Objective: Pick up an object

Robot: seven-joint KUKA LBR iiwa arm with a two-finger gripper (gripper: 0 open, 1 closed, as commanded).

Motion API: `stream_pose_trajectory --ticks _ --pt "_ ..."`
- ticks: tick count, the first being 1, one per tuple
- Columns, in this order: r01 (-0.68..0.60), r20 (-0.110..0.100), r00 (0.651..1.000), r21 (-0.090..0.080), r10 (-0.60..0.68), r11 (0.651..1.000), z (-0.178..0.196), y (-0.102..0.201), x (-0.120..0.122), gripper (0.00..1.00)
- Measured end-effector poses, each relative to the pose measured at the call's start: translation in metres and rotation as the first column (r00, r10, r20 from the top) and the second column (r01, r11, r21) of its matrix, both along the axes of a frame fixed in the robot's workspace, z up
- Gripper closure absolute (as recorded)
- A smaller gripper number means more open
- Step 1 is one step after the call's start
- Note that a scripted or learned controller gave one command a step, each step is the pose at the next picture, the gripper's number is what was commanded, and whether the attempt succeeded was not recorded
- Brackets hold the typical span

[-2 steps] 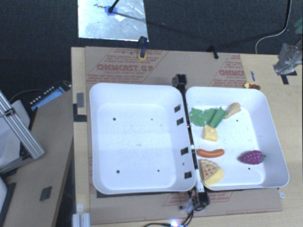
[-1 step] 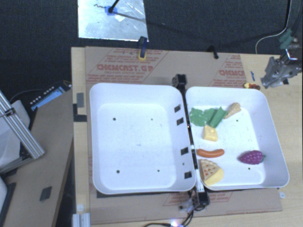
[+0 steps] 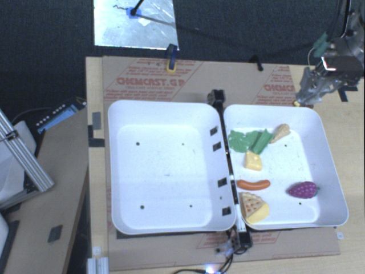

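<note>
Clearly the approach step: the gripper (image 3: 312,93) hangs at the right bin's (image 3: 328,147) far right corner; whether it's apart, I cannot tell. Next: descend toward the bread (image 3: 280,133).

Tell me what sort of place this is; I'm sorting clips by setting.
Most likely a robotics lab bench for grasping trials: two shallow white bins on cardboard, toy food such as purple grapes and a sausage, and a gripper at the right bin's corner.

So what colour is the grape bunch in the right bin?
Purple grape bunch, clearest in the camera view.
</note>
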State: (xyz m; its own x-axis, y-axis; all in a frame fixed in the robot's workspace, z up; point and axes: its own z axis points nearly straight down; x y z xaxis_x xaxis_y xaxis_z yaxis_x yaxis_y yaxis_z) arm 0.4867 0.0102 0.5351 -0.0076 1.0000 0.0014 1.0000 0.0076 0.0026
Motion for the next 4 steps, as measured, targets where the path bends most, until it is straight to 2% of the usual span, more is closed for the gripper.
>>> stream_pose_trajectory --ticks 1,2,4 --pt "-0.001 0.000 1.000 0.001 0.001 1.000 0.000 0.048 0.000 1.00" --pt "0.002 0.000 1.000 0.000 -0.002 1.000 0.000 0.062 0.000 1.00" --pt "-0.001 -0.001 1.000 0.001 0.001 1.000 0.000 0.148 -0.001 1.00"
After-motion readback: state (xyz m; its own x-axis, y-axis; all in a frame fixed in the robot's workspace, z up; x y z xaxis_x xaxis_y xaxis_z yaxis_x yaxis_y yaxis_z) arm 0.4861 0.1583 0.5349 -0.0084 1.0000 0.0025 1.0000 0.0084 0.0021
